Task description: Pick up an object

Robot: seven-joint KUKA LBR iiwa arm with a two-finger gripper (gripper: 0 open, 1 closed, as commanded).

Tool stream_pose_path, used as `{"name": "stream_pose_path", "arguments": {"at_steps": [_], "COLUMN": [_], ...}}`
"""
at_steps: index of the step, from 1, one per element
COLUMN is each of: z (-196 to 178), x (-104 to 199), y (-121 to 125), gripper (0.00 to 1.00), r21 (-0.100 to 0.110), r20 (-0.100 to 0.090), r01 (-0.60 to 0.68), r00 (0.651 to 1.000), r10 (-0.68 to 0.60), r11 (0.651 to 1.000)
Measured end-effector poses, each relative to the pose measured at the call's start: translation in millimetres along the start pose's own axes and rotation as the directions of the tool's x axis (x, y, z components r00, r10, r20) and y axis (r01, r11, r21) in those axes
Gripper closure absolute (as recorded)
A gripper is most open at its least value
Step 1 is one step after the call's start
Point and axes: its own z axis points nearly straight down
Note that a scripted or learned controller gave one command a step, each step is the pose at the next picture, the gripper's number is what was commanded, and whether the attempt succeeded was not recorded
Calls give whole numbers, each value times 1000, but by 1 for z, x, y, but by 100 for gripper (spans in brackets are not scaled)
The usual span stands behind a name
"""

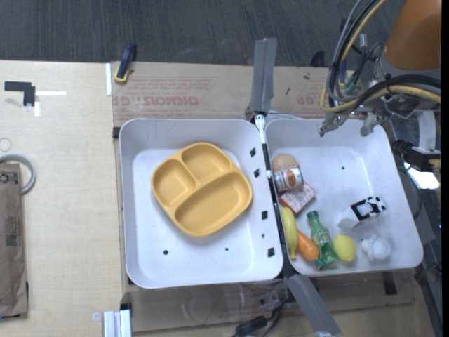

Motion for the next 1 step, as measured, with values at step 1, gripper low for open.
{"name": "stream_pose_path", "arguments": {"at_steps": [1], "z": [27], "x": [11], "y": [8], "gripper": [0], "r21": [2], "r20": [1], "r01": [-344], "r00": [939], "r10": [344], "r11": [939]}}
